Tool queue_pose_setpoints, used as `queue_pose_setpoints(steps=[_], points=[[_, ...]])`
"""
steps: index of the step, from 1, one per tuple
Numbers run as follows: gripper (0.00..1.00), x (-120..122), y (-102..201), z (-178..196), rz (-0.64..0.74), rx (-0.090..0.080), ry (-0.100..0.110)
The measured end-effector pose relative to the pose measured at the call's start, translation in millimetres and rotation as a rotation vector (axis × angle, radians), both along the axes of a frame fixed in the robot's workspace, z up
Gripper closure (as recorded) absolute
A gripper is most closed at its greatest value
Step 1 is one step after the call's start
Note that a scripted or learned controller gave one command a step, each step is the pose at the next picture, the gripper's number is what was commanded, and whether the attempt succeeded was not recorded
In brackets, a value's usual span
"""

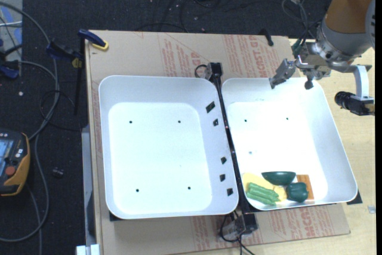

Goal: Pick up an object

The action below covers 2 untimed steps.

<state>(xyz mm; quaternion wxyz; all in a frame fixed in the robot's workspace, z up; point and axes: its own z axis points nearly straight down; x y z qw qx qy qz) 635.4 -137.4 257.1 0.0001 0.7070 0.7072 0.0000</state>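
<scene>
Objects huddle in the near corner of the right bin (334, 128): a dark green bowl (279, 177), a ridged green piece (262, 193), a teal lump (297, 191), something yellow and something orange. My end effector (293, 76) hangs spread over the far rim, holding nothing. Red cardboard lettering is unreadable.

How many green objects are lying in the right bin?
3, all clustered in the right bin's near corner: a light green ridged piece, a dark green bowl-like piece behind it, and a dark green chunk beside them. Smaller ones may be hidden.
</scene>
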Motion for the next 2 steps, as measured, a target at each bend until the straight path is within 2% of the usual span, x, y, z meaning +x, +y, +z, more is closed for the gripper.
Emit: queue_pose_setpoints(steps=[1, 2], points=[[0.0, -62.6, 96.5, -70.0, 0.006, 0.002, 0.006], [0.0, -55.7, 125.6, -69.0, 0.002, 0.001, 0.0]])
